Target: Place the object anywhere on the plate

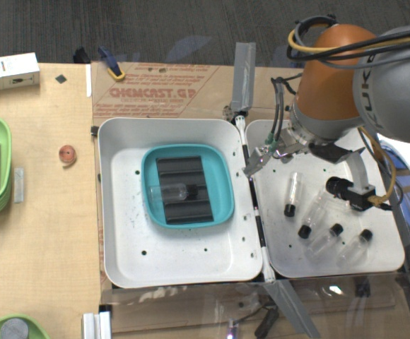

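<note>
A clear vial (179,191) is seen lying on its side at the centre of the frame, on a black ribbed insert (194,171) carried by the teal plate (223,193). The plate is square with rounded corners and a raised, smooth rim, and it is set in the left white bin (120,189). The gripper (260,159) is found just right of the plate, over the divide between the two bins. Nothing can be made out in it, and whether it is wide or narrow cannot be told.

The placing step is judged to be done, or nearly so, since the vial is borne by the plate and is apart from the gripper. If another object is wanted, a reach to the right would be called for. There, in the right bin (382,256), several transparent black-capped vials (290,196) are scattered. They are glossy and round, so they are likely to roll.
</note>
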Available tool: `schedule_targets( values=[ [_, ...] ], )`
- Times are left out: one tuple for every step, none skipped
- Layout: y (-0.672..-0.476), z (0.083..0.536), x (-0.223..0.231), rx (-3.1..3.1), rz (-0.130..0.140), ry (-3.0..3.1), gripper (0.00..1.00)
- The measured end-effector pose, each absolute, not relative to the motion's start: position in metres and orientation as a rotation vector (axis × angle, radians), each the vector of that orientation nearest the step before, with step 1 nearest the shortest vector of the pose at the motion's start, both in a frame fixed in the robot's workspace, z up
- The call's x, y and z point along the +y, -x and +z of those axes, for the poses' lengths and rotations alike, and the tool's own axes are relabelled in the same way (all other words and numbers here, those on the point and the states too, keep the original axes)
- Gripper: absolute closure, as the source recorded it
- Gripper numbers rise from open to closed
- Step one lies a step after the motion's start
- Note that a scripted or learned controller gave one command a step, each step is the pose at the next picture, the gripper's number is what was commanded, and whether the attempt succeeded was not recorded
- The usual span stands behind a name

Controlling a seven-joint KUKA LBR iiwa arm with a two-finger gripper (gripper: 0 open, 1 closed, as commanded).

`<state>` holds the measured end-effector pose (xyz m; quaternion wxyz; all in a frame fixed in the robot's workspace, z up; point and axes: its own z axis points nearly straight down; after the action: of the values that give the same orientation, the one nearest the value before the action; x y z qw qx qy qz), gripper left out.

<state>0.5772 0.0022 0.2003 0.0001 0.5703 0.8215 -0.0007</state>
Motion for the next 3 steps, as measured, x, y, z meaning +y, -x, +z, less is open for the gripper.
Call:
schedule_targets(
  values=[
    [-0.552,0.293,-0.017,2.591,-0.003,-1.775,0.0],
    [-0.542,0.409,-0.016,2.466,-0.004,-1.946,0.0],
    [-0.545,0.441,-0.077,2.356,-0.005,-2.078,0.0]
  ],
)
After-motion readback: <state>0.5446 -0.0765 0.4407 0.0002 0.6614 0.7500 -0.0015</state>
